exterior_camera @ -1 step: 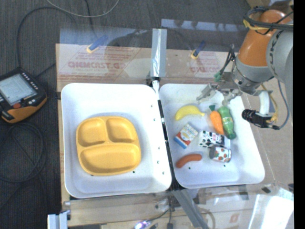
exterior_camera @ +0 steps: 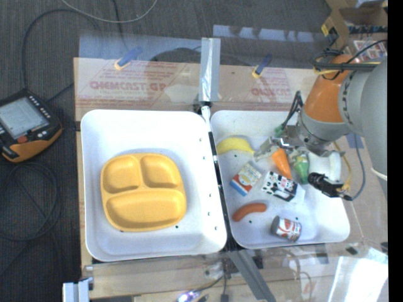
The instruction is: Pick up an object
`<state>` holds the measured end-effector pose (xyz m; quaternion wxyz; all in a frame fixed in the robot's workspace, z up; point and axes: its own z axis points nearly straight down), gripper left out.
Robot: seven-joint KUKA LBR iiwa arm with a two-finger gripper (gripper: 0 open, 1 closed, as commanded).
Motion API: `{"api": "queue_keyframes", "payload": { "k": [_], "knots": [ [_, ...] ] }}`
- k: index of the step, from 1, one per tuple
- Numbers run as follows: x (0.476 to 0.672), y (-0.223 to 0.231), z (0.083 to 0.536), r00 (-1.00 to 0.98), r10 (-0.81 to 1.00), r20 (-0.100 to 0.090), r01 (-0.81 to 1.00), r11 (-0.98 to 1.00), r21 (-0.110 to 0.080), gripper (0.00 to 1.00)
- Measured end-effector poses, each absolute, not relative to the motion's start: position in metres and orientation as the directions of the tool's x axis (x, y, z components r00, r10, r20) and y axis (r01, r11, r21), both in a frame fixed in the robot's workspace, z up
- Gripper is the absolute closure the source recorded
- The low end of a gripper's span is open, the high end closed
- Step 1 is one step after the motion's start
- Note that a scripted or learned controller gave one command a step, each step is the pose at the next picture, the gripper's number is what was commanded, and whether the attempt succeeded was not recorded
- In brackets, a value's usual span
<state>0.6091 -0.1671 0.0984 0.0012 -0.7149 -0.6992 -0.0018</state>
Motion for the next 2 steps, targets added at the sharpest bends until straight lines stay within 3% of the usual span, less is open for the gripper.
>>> {"api": "queue_keyframes", "payload": {
  "k": [1, 2],
  "knots": [
    [0.609, -0.165, 0.104, 0.022, 1.0, 0.009, 1.0, -0.022, -0.003, 1.0],
    [0.622, -0.158, 0.234, 0.082, 0.997, -0.003, 0.997, -0.082, -0.002, 1.0]
  ]
}}
